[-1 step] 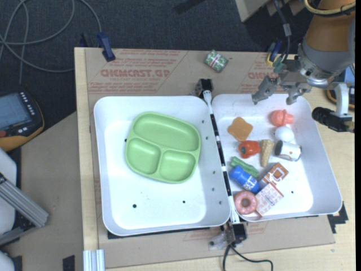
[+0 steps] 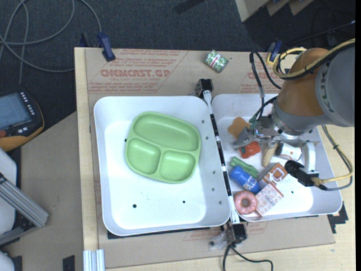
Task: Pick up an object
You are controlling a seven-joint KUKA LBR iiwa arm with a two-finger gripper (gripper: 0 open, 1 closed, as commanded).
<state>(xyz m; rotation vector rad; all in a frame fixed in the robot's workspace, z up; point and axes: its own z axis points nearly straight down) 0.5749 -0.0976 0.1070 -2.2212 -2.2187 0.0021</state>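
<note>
My gripper (image 2: pixel 258 138) hangs low over the back left part of the right bin (image 2: pixel 324 205), below the grey wrist and the orange band. Just under it lies a small red object (image 2: pixel 249 149), and an orange-brown piece (image 2: pixel 237 126) sits to its left. In front of them lie a green item (image 2: pixel 242 164), a blue can (image 2: pixel 245 178), a pink ring-shaped piece (image 2: pixel 245 202) and a red and white packet (image 2: pixel 271 188). A white object (image 2: pixel 290 151) rests by the wrist. The view does not show anything held.
The left bin (image 2: pixel 113 185) holds a green three-compartment plate (image 2: pixel 162 147). A small green and white packet (image 2: pixel 216 61) lies on the cardboard bench behind the bins. Cables run along the arm at the right, and a black clip (image 2: pixel 203 86) sits between the bins' back corners.
</note>
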